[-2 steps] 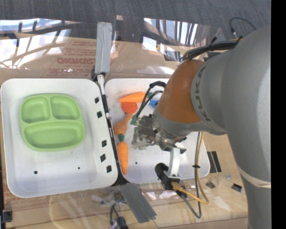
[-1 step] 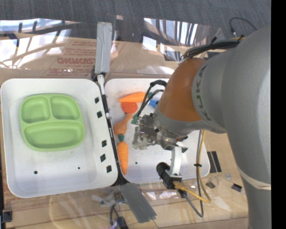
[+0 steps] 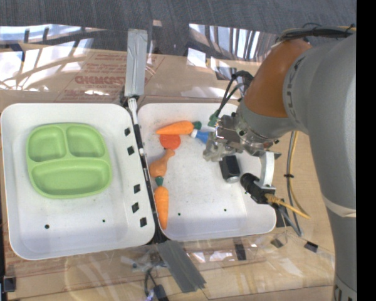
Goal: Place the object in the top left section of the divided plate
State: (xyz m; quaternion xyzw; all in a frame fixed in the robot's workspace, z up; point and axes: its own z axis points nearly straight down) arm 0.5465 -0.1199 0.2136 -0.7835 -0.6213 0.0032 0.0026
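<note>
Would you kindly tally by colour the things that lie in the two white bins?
Green: 1, the divided plate in the left bin.
Orange: 3, carrot-like pieces in the right bin.
Red-orange: 1, a round piece.
Blue: 1, a small piece, partly hidden.
Total: 6.

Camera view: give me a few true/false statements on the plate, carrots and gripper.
1. The green plate lies in the left bin. True.
2. A carrot lies on the plate. False: the upper carrot and the lower carrot both lie in the right bin.
3. The gripper is over the right bin. True.
4. The plate has two sections. False: it has three, two small ones and one large one.
</note>
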